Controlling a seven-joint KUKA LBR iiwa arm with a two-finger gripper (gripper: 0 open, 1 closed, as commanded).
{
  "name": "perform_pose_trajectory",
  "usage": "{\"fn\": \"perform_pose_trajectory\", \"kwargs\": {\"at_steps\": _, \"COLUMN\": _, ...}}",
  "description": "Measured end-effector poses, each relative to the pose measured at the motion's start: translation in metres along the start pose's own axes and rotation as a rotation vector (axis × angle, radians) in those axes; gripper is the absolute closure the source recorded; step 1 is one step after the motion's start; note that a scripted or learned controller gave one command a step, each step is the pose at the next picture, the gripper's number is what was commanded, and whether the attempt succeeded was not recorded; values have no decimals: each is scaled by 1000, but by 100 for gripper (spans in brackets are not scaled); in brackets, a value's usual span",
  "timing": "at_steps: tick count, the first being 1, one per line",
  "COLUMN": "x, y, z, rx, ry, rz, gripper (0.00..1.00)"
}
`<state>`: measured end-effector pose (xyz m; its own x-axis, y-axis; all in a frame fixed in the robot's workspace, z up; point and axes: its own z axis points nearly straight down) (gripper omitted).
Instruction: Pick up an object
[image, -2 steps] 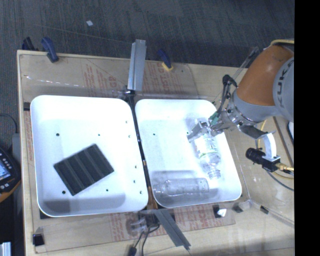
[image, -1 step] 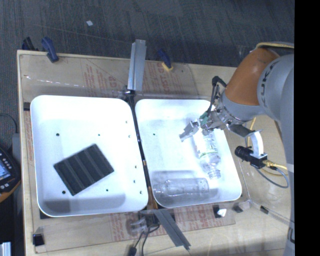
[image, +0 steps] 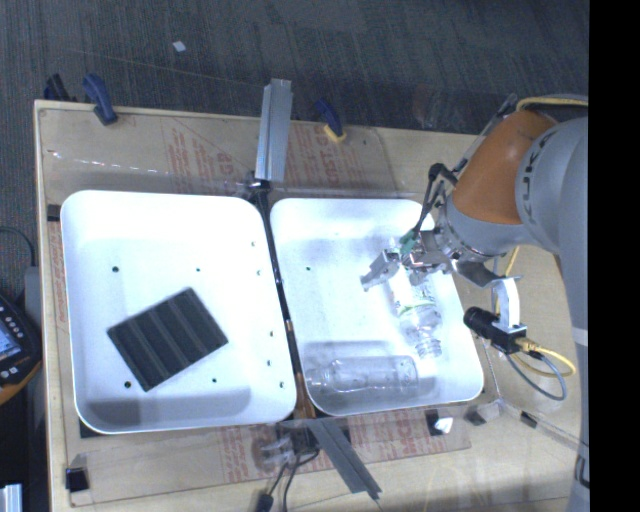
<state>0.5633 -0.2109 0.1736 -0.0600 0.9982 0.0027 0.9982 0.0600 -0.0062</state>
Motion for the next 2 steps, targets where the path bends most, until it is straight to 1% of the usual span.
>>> {"fn": "perform_pose_trajectory", "kwargs": {"at_steps": 1, "x": -1, "y": 5, "z": 2, "rx": -5, "ry": -3, "rz": -9, "gripper": 0}}
{"fn": "perform_pose_trajectory", "kwargs": {"at_steps": 2, "x": -2, "y": 46, "z": -173, "rx": -7, "ry": -4, "rz": -40, "gripper": 0}}
